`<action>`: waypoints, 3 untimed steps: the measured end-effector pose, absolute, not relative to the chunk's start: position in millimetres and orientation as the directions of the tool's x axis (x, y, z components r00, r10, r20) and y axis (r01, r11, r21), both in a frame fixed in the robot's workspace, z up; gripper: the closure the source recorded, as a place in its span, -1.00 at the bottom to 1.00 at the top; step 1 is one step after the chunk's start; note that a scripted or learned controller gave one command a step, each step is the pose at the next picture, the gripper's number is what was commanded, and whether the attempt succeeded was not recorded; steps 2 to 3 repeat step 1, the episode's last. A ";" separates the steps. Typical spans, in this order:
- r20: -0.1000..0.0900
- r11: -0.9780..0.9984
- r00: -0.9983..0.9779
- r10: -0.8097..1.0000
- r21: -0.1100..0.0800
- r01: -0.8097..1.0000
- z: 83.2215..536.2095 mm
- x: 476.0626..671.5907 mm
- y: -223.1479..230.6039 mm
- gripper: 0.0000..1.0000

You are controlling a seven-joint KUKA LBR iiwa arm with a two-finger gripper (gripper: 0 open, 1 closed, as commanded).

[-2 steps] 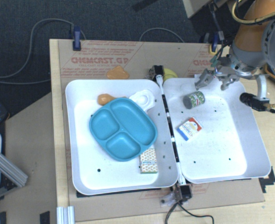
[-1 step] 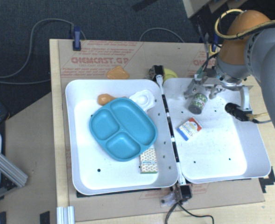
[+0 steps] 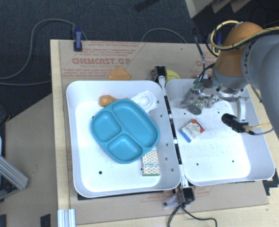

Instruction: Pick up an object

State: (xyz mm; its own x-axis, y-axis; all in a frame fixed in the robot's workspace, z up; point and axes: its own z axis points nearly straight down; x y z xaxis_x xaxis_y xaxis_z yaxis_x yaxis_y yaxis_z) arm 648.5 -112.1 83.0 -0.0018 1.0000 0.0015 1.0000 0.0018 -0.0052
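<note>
Packet (image 3: 192, 129) lies flat in right bin (image 3: 224, 167), just below-left of gripper (image 3: 196, 103); can't tell gripper's state. Suggest centring over packet; descend straight, close across its short side.

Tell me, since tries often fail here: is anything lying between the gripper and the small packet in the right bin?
Nothing visible does. The gripper hangs over the shallow white right bin, and only bare bin floor separates it from the small red, white and blue packet.
</note>
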 end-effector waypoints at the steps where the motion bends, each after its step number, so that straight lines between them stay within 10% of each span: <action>1: 0.000 0.002 -0.002 1.000 0.001 1.000 95.8 650.5 -112.4 1.00; 3: 0.000 0.002 -0.002 1.000 0.001 1.000 95.8 650.5 -112.4 1.00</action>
